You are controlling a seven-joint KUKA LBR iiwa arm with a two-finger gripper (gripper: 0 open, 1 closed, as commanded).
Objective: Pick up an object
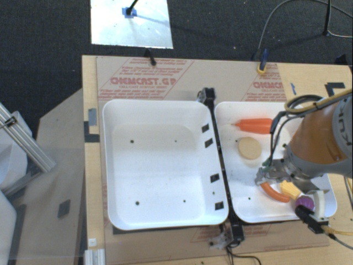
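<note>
Seemingly mid-attempt, the tool (pixel 268 176) hangs low in the right bin (pixel 230 148) over an orange piece (pixel 274 192), nothing visibly lifted, its state indiscernible.

Two white bins sit side by side on the worktop (pixel 165 73): the left bin (pixel 160 112) and the right bin (pixel 231 203). The right bin holds five things: one carrot (pixel 253 126), one tan disc (pixel 249 148), one small orange piece (pixel 274 193), one yellow piece (pixel 289 189) and one purple piece (pixel 305 203). Four black clips (pixel 212 160) run down the seam between the bins. One arm (pixel 322 139) reaches in, bearing one tool (pixel 268 175). One square metal plate (pixel 131 16) lies on the floor beyond the worktop.
</note>
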